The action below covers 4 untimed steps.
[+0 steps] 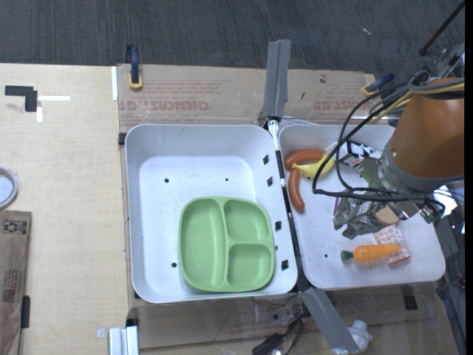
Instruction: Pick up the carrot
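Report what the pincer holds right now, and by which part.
Cannot be told. The pincer hangs over the right bin, above the carrot, which lies on the bin floor, apart from it. Nothing shows gripped.

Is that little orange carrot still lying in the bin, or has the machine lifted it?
Lying in the bin. The orange carrot with a green tip rests flat on the right white bin's floor, near its front edge.

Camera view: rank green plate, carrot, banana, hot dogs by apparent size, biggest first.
1. Green plate, by far the largest.
2. Carrot.
3. The two hot dogs, each roughly carrot length; too close to the carrot to separate firmly.
4. Banana, partly hidden by cables, so its rank is unsure.
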Motion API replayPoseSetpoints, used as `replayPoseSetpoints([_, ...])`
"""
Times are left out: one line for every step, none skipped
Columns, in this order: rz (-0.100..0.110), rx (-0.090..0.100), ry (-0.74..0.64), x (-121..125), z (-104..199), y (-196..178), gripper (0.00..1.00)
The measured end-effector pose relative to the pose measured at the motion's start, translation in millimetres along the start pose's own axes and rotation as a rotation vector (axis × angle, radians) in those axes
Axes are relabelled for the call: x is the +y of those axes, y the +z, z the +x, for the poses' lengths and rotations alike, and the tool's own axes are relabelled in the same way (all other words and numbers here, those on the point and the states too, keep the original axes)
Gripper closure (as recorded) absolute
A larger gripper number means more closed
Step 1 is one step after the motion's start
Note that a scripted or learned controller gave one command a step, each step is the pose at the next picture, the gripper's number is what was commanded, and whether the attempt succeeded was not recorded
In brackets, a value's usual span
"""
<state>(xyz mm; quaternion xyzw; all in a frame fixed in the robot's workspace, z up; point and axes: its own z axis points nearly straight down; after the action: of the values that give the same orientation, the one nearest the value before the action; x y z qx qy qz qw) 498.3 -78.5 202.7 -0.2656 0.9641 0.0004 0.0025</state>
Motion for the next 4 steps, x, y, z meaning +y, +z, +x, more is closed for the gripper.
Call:
replayPoseSetpoints([0.000, 0.000, 0.145, -50.0, -61.9, 11.1, 1.00])
replayPoseSetpoints([0.000, 0.001, -0.094, -103.8, 11.2, -152.0, 1.00])
replayPoseSetpoints([0.000, -0.001, -0.109, -181.4, -26.3, -87.3, 1.00])
replayPoseSetpoints([0.001, -0.002, -0.305, -179.7, -44.1, -79.7, 1.00])
